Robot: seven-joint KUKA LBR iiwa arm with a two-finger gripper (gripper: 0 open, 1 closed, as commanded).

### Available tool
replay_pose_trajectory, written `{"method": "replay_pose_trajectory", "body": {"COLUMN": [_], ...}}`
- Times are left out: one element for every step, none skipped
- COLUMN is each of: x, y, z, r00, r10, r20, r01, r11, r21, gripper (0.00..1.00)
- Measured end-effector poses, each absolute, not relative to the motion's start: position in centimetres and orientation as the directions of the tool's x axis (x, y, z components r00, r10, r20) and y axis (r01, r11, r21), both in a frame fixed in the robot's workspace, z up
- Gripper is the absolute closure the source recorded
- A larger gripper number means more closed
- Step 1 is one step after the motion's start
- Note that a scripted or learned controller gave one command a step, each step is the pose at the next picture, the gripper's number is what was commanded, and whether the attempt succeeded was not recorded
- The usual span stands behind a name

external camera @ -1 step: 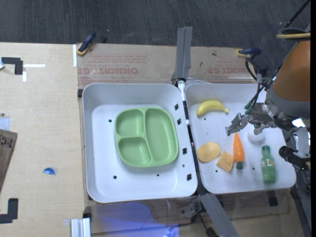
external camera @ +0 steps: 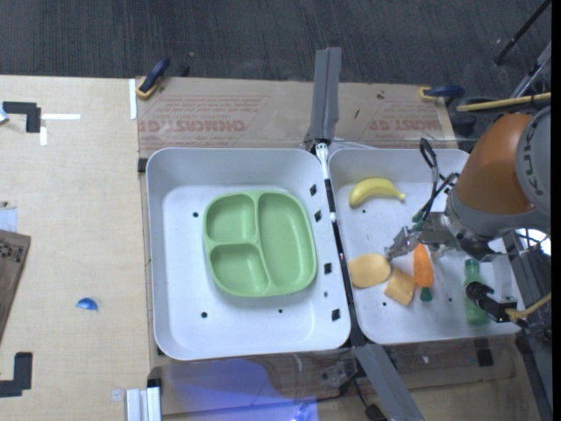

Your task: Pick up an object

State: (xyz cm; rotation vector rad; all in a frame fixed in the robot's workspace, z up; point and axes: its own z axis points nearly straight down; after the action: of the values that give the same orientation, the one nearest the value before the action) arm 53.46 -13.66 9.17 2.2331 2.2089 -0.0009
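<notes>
On a tan bench sit two white bins. In the right bin (external camera: 438,323), I cannot tell how the gripper (external camera: 410,242) stands, just beside a carrot (external camera: 423,266). Nearby lie a curved banana (external camera: 377,190), orange slice (external camera: 400,287) and round potato (external camera: 369,270). A smooth green tray (external camera: 259,242) sits in the left bin (external camera: 175,261).

Even, soft overhead light, faint shadows, slightly grainy picture, bluish glare at bottom.

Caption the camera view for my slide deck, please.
Arm's tool hovers by a carrot in the right bin; green tray in the left.
</notes>
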Motion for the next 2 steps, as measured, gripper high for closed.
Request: {"method": "replay_pose_trajectory", "body": {"x": [49.97, 49.97], "y": [-15.73, -15.80], "z": [9.58, 10.43], "r00": [-0.038, -0.034], "r10": [0.999, 0.999], "r20": [0.001, 0.001], "r01": [0.999, 0.999], "r11": [0.038, 0.034], "r21": [-0.002, -0.002], "gripper": [0.00, 1.00]}}
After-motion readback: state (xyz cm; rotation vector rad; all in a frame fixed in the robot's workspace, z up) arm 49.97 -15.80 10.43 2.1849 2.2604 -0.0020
